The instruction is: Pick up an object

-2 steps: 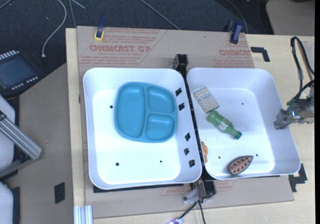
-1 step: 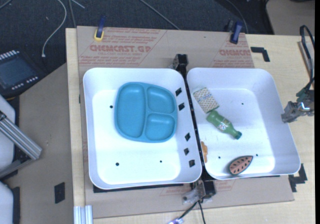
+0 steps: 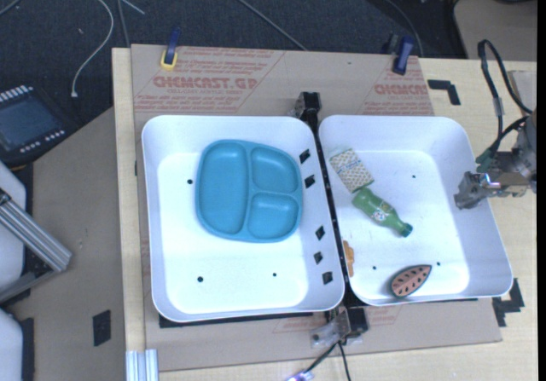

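Note:
The right bin [image 3: 444, 136] holds three objects. A small patterned white packet [image 3: 351, 170] lies near its left wall. Just below it rests a green bottle [image 3: 380, 211], lying on its side and pointing down-right. A brown oval piece with a speckled face [image 3: 411, 279] sits near the bin's front rim. My gripper [image 3: 472, 192] is at the right rim of this bin, well to the right of the bottle, with nothing seen between its fingers.
The left bin [image 3: 171, 251] carries a blue divided plate [image 3: 249, 190]. Black clips line the seam between the bins [image 3: 322, 200]. Cables [image 3: 499, 89] hang at the right near the arm. A cardboard sheet [image 3: 281, 72] lies under both bins.

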Controlling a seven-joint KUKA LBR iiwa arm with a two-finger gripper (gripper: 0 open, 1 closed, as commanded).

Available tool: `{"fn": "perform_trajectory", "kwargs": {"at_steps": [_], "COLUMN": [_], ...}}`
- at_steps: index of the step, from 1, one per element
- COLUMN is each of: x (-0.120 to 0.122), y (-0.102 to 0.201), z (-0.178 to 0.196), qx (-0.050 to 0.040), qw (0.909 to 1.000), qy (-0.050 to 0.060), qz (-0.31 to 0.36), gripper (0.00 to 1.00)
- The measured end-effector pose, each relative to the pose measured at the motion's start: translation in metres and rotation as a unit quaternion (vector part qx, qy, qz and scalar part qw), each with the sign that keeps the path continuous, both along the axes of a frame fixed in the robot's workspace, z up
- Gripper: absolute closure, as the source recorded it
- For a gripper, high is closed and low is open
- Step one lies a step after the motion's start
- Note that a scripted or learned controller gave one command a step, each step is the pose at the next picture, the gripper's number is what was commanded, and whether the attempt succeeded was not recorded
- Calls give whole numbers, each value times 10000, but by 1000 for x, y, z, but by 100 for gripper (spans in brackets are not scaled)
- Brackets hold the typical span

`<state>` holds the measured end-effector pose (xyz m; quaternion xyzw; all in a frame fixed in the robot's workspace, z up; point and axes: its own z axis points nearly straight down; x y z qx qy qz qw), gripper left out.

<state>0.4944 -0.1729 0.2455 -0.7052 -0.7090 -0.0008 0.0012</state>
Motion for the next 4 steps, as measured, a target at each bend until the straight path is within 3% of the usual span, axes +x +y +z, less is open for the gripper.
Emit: {"fn": "perform_trajectory", "kwargs": {"at_steps": [4], "x": [34], "y": [244], "z": [-18], "qx": [-3], "qw": [10000], "qy": [-1], "qz": [6], "gripper": [100]}}
